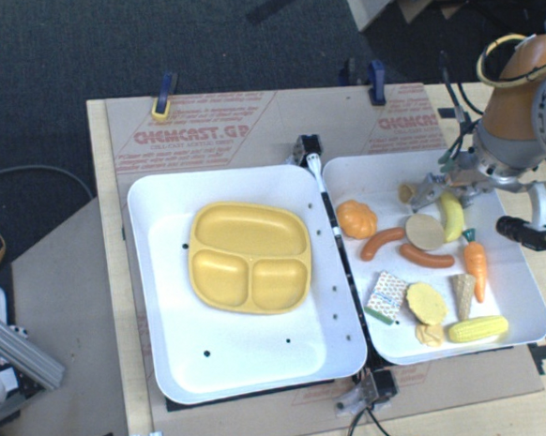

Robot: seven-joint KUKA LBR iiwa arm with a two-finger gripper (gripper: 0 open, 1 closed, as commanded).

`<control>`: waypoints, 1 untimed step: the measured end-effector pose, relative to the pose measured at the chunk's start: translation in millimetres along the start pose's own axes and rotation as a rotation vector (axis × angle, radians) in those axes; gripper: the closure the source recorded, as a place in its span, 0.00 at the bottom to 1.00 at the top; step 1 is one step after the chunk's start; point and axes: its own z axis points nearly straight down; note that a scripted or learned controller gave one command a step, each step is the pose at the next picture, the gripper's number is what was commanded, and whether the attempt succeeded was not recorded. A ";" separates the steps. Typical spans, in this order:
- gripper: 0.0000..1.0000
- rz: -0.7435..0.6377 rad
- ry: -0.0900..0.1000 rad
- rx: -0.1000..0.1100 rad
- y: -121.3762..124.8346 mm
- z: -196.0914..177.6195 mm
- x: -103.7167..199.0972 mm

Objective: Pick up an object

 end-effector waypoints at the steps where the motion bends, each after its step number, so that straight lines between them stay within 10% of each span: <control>1: 1.00 -0.001 -0.005 -0.003 0.2 -10.6 -1.1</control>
